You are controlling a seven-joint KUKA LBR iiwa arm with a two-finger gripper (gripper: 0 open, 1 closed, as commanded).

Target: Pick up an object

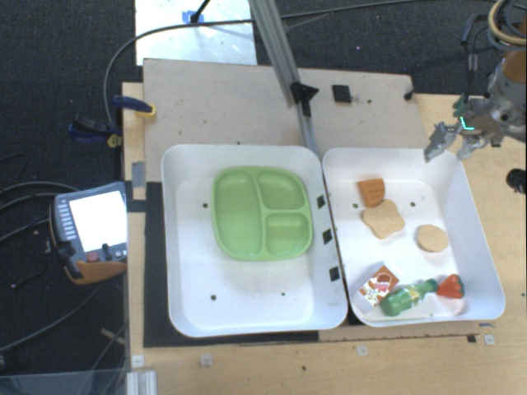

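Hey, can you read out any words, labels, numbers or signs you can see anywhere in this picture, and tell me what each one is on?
No text here can be read.
Small carton in the right bin: red and white printing, too blurred to read.
Green bottle beside it: no label can be made out.
Handheld screen left of the bench: glowing white, nothing legible.
Green plate in the left bin: plain, no markings.

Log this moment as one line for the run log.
gripper: open, above right bin's far-right corner, holding nothing | right bin: toast slice, green bottle | left bin: green divided plate
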